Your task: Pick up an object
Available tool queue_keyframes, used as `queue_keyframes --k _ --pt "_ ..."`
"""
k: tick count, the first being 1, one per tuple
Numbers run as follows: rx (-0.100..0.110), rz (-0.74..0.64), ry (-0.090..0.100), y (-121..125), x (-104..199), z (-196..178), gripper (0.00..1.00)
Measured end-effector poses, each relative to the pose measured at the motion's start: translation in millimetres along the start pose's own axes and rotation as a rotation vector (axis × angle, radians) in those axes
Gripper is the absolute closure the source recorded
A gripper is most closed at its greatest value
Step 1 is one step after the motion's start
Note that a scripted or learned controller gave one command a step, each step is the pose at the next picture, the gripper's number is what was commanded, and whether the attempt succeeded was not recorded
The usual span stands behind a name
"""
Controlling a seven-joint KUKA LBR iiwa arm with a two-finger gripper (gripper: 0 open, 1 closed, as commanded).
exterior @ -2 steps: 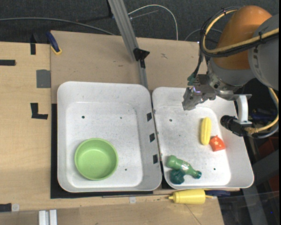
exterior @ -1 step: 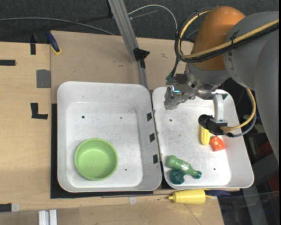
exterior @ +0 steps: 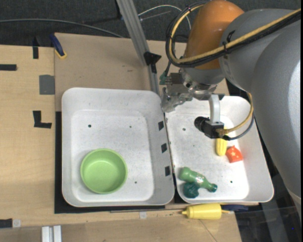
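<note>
Far to the gripper's left and lower down, a lime-green bowl (exterior: 104,171) sits in the near corner of the left bin (exterior: 76,110), round and smooth, matte plastic by its look. That bin is a shallow white tray with rounded corners and a faintly speckled floor. Its inner wall meets the right bin (exterior: 252,185) along a seam bearing small dark marks.

The gripper (exterior: 172,99) hangs over the far end of that seam, at the right bin's far-left corner. It is a cluster of grey metal parts and wiring under the orange band, and whether its fingers stand apart or together cannot be told; nothing is visible between them.

Below the gripper, near the right bin's front wall, lies a green bottle-shaped toy (exterior: 197,177) touching a darker teal lump (exterior: 191,189). Outside the bin, just past its front rim, a yellow squeeze-bottle shape (exterior: 204,212) rests on the bench.

Right of the gripper and lower, a black cylindrical fitting (exterior: 207,127) on the arm partly hides a small yellow object (exterior: 220,147). Just beside that sits a small orange-red block (exterior: 234,155). The grey arm (exterior: 272,74) covers the bin's far-right corner and is cut off at the frame's edge.
</note>
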State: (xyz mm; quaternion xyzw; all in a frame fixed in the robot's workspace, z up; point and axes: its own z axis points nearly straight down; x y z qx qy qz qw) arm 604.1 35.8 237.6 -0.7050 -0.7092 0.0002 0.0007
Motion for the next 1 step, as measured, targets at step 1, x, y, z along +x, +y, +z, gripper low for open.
queue_keyframes --k 1 --pt "0.001 -0.002 0.000 9.6 62.5 10.9 1.00"
